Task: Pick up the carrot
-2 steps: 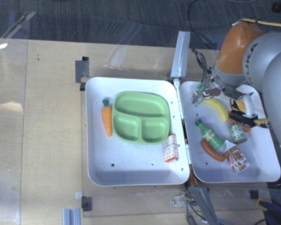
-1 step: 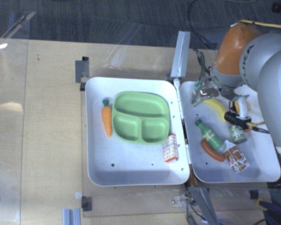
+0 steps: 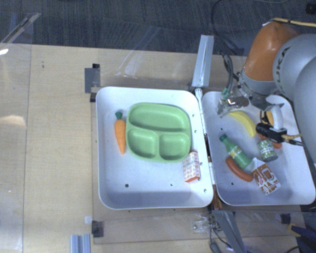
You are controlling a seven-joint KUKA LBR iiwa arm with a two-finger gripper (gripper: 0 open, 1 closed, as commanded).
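Observation:
The carrot (image 3: 119,133), orange with a green top, lies along the left side of the left white bin (image 3: 147,196), its green end pointing away from the camera. It rests just left of a green divided plate (image 3: 159,130). My gripper (image 3: 229,104) hangs over the far left part of the right bin (image 3: 300,194), close to the left end of a banana (image 3: 244,123). It is well to the right of the carrot, with nothing visibly held.
A small red-and-white carton (image 3: 191,168) lies in the left bin's near right corner. The right bin holds a green bottle (image 3: 236,153), a sausage (image 3: 238,171), a can (image 3: 267,149) and a brown carton (image 3: 267,179). The arm's grey body (image 3: 305,73) looms over the right bin.

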